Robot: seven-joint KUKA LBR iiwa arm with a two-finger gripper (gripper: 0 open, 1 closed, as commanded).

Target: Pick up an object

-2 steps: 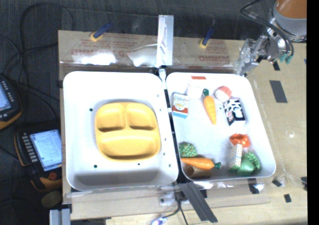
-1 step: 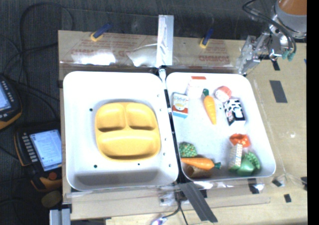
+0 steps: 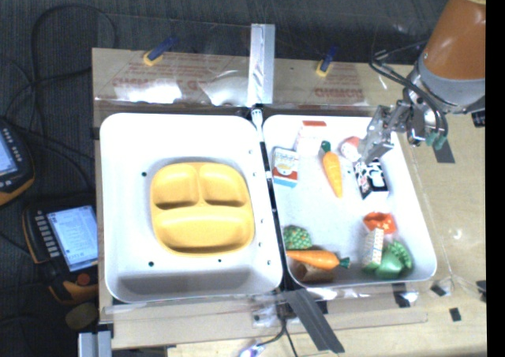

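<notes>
My gripper (image 3: 372,144) hangs over the upper right part of the right bin (image 3: 417,213), reaching in from the right. It is just above a black and white toy (image 3: 374,180) and right beside a red and white round piece (image 3: 349,146). An orange carrot (image 3: 333,173) lies to its left, standing nearly lengthwise. Nothing can be seen held in the gripper.
The right bin also holds a small carton (image 3: 285,166), a white bottle (image 3: 306,139), a second carrot (image 3: 314,257), a green leafy piece (image 3: 296,236), a red item (image 3: 379,222) and a green vegetable (image 3: 394,260). A yellow divided tray (image 3: 202,205) lies in the left bin (image 3: 126,189).
</notes>
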